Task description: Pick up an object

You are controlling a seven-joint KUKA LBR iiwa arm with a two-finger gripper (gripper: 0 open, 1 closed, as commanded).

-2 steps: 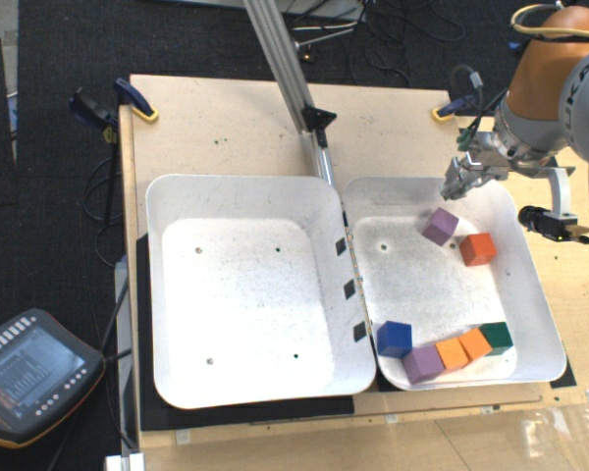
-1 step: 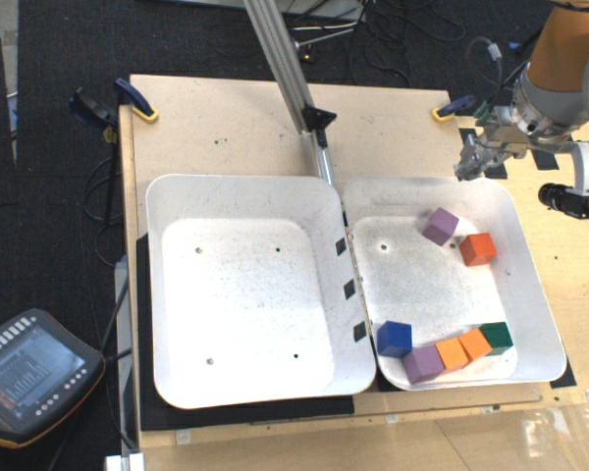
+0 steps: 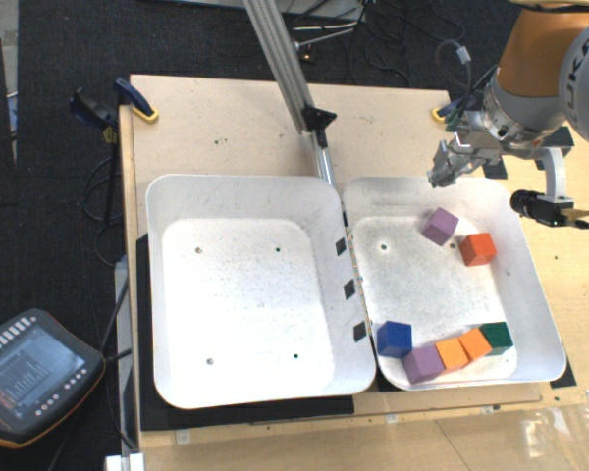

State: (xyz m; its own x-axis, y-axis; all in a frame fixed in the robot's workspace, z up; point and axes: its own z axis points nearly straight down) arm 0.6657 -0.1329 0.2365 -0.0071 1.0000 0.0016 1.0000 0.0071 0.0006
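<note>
The right bin (image 3: pixel 530 292) holds several small blocks. A purple block (image 3: pixel 439 227) and an orange block (image 3: pixel 477 248) lie in its far part. Along its near edge sit a blue block (image 3: pixel 394 338), a second purple block (image 3: pixel 423 362), a second orange block (image 3: pixel 453 351) and a green block (image 3: pixel 495 337). My gripper (image 3: pixel 444 176) hangs above the bin's far rim, a little beyond the far purple block, with nothing seen between its fingers. The arm comes in from the upper right.
The left bin (image 3: pixel 177 263) lies beside the right one on the wooden bench. A slanted metal pole (image 3: pixel 280 52) runs down to the gap between the bins. A handheld pendant (image 3: pixel 29 376) rests at the lower left, off the bench.
</note>
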